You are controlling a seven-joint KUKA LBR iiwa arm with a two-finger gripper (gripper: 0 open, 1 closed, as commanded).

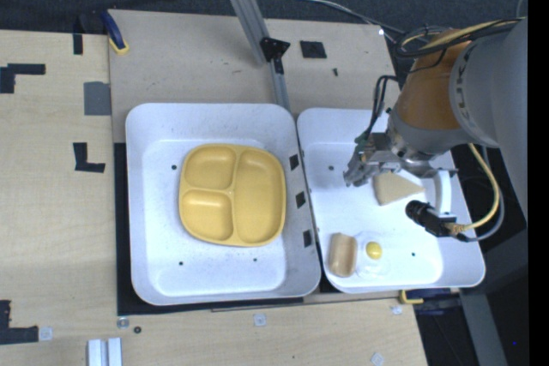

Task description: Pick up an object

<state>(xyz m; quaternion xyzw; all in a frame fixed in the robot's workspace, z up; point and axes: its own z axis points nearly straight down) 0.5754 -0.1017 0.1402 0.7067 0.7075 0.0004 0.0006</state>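
Camera view: nearest, a tan bread-like roll (342,254) and white fried-egg toy (372,253) lay in the right white bin (330,137); beyond, the gripper (358,170), its opening indiscernible, hung beside a cream wedge (396,189); a yellow divided plate (232,193) sat in the left bin (146,210).

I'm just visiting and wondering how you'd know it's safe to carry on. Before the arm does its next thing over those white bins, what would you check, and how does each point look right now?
1. Gripper is over the right bin: ok, it hangs above the bin's upper middle.
2. Something is between the fingers: cannot tell, the wrist hides them.
3. Objects are within reach in the right bin: ok, a beige wedge lies beside the gripper, a bread-like piece and a fried-egg toy near the front.
4. Wedge free to lift: cannot tell, the arm partly covers it.
5. Yellow divided plate sits flat in the left bin: ok.
6. Cables clear of objects: ok.
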